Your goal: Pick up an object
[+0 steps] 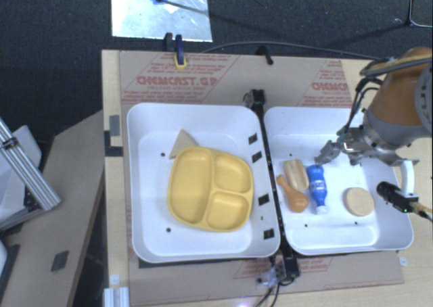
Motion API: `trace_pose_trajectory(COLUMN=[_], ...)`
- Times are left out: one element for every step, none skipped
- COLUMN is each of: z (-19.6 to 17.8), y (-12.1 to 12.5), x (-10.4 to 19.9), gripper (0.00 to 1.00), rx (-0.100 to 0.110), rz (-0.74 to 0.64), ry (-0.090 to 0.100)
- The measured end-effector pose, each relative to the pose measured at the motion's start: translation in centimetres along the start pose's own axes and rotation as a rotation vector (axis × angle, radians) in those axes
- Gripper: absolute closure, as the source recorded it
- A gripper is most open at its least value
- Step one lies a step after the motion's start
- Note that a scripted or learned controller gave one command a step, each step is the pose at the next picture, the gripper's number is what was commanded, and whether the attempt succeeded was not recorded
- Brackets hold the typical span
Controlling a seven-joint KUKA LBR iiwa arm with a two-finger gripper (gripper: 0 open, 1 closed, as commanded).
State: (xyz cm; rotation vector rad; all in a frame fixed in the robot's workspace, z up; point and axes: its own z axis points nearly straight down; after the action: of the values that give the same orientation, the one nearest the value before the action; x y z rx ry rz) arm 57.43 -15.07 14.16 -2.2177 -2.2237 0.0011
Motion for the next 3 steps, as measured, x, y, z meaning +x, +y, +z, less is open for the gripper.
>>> trace_pose_trajectory(z=[5.2,3.9,-0.9], y=[0.0,0.1,0.5], x=[0.1,0.0,0.9], gripper=[0.00,1.00,1.00], rx=[0.000,-0.004,-0.006], rz=[0.001,0.001,-0.002], ry=[0.000,-0.001,-0.001])
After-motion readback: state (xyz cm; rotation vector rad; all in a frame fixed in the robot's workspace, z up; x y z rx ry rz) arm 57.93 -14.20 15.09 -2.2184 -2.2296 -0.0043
